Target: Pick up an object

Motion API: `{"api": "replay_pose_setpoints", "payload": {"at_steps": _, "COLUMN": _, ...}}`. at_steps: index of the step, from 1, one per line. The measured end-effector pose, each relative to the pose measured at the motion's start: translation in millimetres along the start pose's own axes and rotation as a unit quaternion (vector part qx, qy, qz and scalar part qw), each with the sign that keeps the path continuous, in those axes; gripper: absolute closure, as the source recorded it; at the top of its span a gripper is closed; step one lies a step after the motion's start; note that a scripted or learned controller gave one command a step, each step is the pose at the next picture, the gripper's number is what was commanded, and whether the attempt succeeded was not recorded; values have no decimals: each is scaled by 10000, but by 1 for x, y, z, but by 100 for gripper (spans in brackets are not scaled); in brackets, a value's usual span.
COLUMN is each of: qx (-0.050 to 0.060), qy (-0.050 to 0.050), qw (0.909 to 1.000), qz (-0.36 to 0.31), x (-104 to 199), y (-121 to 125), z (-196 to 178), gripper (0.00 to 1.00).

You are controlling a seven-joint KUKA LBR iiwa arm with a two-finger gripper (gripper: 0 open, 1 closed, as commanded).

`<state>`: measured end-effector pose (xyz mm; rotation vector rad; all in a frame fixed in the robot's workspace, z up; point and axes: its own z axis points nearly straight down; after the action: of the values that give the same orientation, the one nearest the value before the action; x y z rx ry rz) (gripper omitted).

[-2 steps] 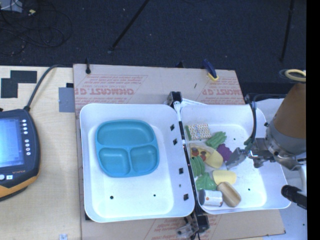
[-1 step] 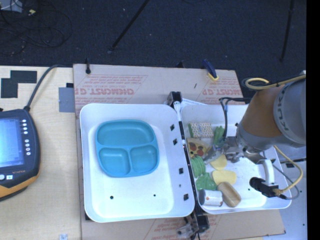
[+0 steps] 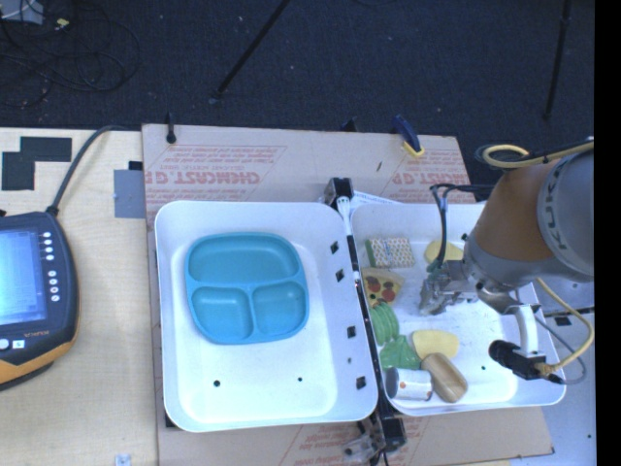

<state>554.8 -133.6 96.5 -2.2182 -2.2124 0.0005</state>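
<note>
Camera view looks down on two white bins: the left bin carries a blue divided plate, and the right bin holds a checked block, a yellow piece, a red-and-yellow item, green pieces, a yellow lump, a tan cylinder and a white cup. Reaching in from the right, the arm sets its gripper low over the right bin's middle, just right of the red-and-yellow item and above the yellow lump. How far its pincer is spread, and whether it has hold of anything, cannot be told from this angle.
</note>
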Motion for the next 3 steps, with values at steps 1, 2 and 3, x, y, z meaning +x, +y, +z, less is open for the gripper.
{"api": "replay_pose_setpoints", "payload": {"at_steps": 1, "qx": 0, "qy": -2, "qw": 10000, "qz": 4, "x": 0, "y": 0, "z": 0, "gripper": 0}}
{"api": "replay_pose_setpoints", "payload": {"at_steps": 2, "qx": -29, "qy": -34, "qw": 10000, "qz": -11, "x": -35, "y": 30, "z": -53, "gripper": 0}}
{"api": "replay_pose_setpoints", "payload": {"at_steps": 3, "qx": -5, "qy": -28, "qw": 10000, "qz": -31, "x": -36, "y": 40, "z": 12, "gripper": 0}}
